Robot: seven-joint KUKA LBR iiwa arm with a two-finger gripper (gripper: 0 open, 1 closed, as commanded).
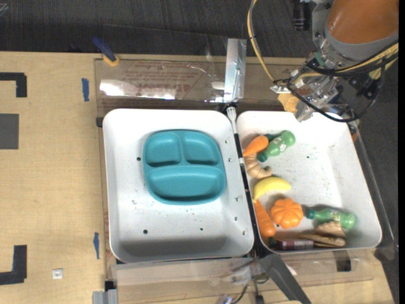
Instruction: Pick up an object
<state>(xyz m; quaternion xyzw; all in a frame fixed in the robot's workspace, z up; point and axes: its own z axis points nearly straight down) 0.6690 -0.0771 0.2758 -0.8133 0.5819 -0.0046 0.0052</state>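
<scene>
Two white bins sit side by side on the counter [50, 170]. At upper right, the arm [364, 8], cut off by the frame edge, hangs over the right bin's [329, 163] far corner; its pincer [313, 94] is lost among cables, so its opening cannot be told. The left bin [120, 189] holds a teal divided plate [183, 166]. Toy food crowds the right bin's left and lower edges: an orange pumpkin [288, 213], a yellow banana [271, 186], a green bottle [278, 143].

teal plate [183, 166], orange pumpkin [287, 213], yellow banana [271, 187]
</scene>
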